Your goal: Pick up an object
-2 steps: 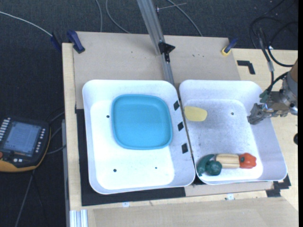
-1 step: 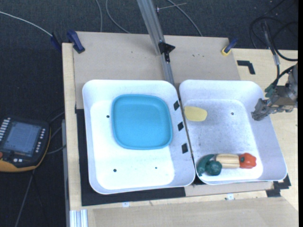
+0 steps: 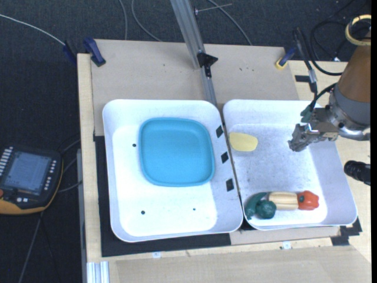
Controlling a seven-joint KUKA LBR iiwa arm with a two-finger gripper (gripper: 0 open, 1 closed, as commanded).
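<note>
In the right bin (image 3: 330, 217) a pale yellow flat piece (image 3: 243, 141) lies near the left wall. Along the front wall sit a dark green lump (image 3: 260, 207), a tan wooden cylinder (image 3: 284, 201) and a red piece (image 3: 308, 200), lined up and touching. My gripper (image 3: 298, 141) hangs over the bin's right half, above the speckled floor, well clear of all these objects. Nothing shows between its fingertips.
The left bin (image 3: 118, 175) holds a blue square plate (image 3: 177, 151). A metal pole (image 3: 187, 22) slants down to the gap between the bins. Blue clamps (image 3: 93, 50) sit at the bench corners, with a handheld pendant (image 3: 26, 178) on the floor at left.
</note>
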